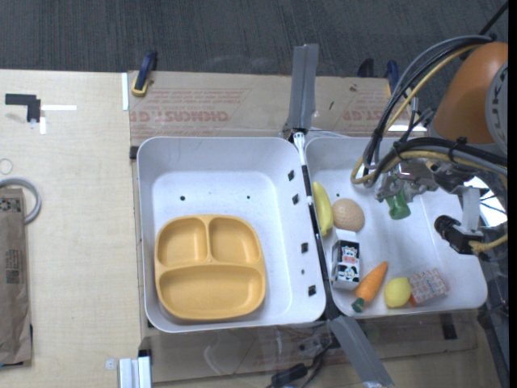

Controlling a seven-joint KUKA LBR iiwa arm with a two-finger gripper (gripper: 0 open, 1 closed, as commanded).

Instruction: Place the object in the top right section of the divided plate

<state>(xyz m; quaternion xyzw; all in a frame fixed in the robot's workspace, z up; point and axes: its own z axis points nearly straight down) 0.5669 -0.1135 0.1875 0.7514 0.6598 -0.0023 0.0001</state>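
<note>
A yellow divided plate (210, 265) lies in the left bin (161, 176), with two small sections at its far side and one long section at the near side. Its top right section (234, 238) holds nothing. My gripper (397, 194) hangs over the right bin (452, 289), toward its back. A small green object (398, 208) sits between the fingertips, and the fingers are shut on it. Gripper and plate are far apart, with the wall between the bins lying in between.
In the right bin lie a banana (322, 208), a tan egg-shaped item (348, 214), a small cow-print carton (346, 264), a carrot (371, 282), a lemon (397, 293) and a pink wrapped item (427, 284). Cables loop above the wrist.
</note>
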